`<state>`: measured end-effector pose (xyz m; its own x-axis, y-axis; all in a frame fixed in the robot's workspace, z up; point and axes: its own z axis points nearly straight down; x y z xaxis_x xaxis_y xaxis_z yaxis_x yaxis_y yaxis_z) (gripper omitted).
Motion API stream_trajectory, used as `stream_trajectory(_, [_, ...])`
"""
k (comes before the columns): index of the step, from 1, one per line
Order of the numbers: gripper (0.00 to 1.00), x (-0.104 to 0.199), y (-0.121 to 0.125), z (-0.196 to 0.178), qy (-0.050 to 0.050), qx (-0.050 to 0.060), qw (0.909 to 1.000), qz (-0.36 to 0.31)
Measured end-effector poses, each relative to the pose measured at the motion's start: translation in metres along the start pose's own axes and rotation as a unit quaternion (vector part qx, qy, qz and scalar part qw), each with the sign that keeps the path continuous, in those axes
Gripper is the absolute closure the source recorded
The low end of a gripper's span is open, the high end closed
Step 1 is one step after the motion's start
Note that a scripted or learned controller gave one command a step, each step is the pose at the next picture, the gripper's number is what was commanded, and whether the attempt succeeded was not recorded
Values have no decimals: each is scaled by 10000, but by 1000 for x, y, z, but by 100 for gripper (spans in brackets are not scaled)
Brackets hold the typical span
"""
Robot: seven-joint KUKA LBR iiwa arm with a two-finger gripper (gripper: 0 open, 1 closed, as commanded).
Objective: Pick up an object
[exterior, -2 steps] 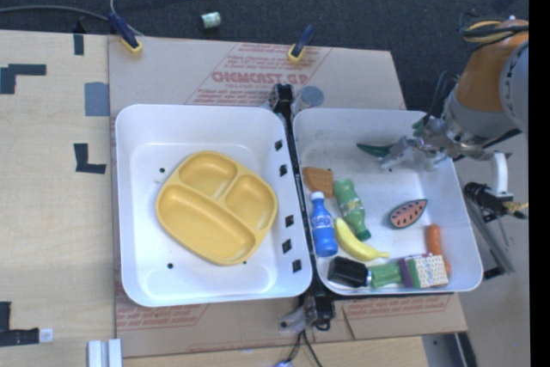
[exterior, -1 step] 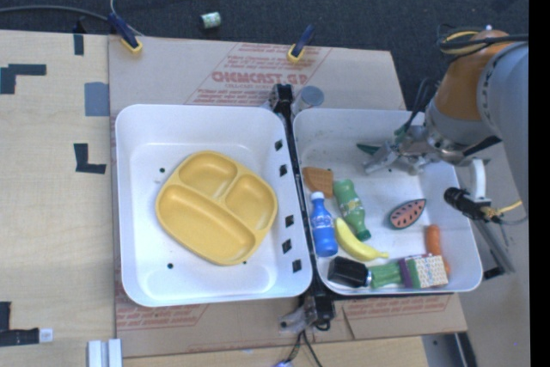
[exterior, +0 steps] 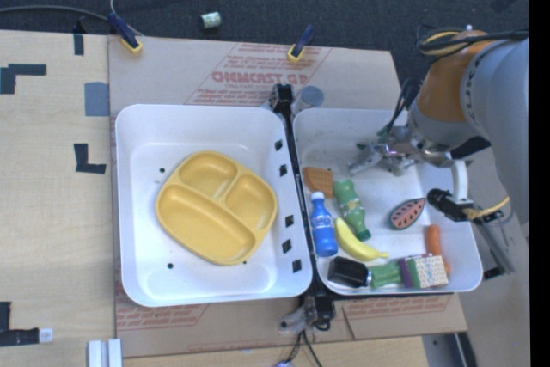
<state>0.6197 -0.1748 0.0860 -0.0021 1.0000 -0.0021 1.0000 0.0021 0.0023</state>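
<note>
My gripper (exterior: 368, 152) hangs low over the upper middle of the right bin (exterior: 344, 123), open, with nothing between its fingers. Just left of and below it lie an orange-brown piece (exterior: 318, 179) and a green bottle (exterior: 351, 206). A blue bottle (exterior: 323, 224) and a yellow banana (exterior: 359, 244) lie further toward the front. A grey and red oval object (exterior: 407, 213) rests to the right, with an orange carrot-like piece (exterior: 433, 240) below it. A black item (exterior: 348, 272) and a green and striped box (exterior: 412, 272) lie along the front wall.
The left bin (exterior: 137, 185) holds a yellow divided plate (exterior: 217, 206). The grey arm with its orange band (exterior: 447, 86) comes in from the right over the right bin's far corner. A black divider clip (exterior: 282, 97) sits between the bins at the back.
</note>
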Motion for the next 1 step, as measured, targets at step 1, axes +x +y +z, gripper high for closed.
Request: stream_trajectory(1, [0,9,-66,0,3,7,10000,11])
